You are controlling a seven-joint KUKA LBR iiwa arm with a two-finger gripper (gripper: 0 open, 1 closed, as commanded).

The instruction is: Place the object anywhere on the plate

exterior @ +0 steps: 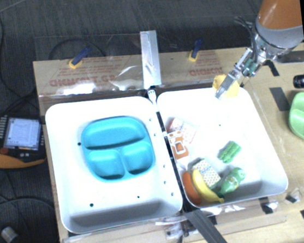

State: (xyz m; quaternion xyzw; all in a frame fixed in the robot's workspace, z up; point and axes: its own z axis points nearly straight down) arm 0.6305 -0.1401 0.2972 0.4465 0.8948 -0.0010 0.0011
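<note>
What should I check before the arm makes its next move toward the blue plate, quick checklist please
1. Yellow object between the gripper fingers: ok, it sits at the fingertips.
2. Firmness of that grip: cannot tell.
3. Blue plate lying flat in the left bin: ok.
4. Plate compartments free to receive: ok.
5. Gripper over the plate: not ok, it hangs at the right bin's far corner.
6. Toy food away from the path: ok, near corner.

Yellow object (pixel 230 84) in gripper (pixel 224 89) fingers; blue plate (pixel 118 147) in left bin
</note>
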